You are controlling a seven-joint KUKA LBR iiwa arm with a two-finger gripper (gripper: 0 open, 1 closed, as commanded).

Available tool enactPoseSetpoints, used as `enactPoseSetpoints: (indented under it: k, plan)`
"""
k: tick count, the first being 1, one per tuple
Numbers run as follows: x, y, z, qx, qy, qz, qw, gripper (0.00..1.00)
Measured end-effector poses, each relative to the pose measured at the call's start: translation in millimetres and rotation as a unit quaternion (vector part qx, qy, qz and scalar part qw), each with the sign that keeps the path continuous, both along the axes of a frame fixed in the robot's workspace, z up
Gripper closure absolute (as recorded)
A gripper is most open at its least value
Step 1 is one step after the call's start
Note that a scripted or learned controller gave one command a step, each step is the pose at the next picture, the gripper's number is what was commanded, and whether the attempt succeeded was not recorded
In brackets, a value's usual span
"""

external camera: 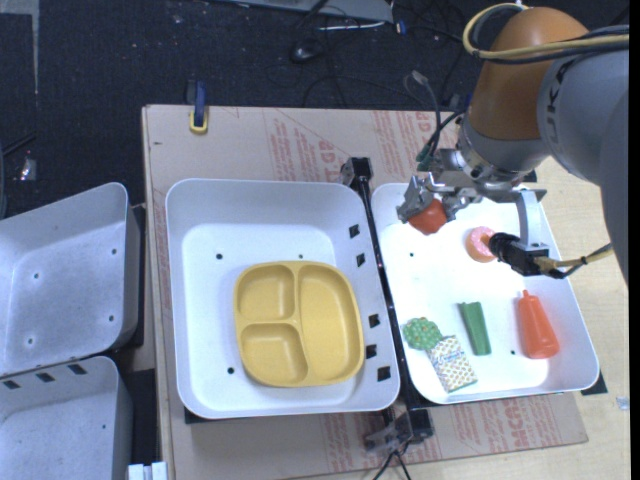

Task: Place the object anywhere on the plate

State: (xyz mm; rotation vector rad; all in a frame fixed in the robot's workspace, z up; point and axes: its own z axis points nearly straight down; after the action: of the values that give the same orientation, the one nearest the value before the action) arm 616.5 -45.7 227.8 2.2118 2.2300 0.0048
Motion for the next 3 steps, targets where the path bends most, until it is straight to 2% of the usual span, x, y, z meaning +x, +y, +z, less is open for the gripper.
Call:
enactPoseSetpoints:
  k: [1,3]
  plan:
    - [5,53,-10,-0.0001,0.001,0.000,1.0000,1.00]
    - [11,158,15,0.0002,0.000,0.000,1.0000,1.00]
